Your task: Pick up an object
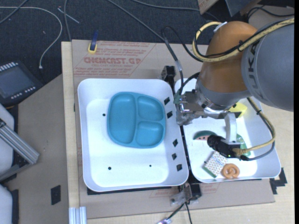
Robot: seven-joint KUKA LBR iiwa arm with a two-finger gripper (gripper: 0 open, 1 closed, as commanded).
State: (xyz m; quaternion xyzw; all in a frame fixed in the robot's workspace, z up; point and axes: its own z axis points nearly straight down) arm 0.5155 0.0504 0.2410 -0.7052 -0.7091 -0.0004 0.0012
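Claw hangs at the upper left corner of right bin, close to the wall shared with left bin. Spread or pressed together: cannot tell, wrist blocks it. Nearest candidate is watermelon-slice piece, just below and right of claw in frame, long axis roughly left-right. Further down-right, checkered packet lies tilted, touching orange ring near the bin's lower edge. Yellow piece sits right of claw, partly under arm. Blue divided plate lies left, in left bin. Likely move: short shift down-right onto the slice.
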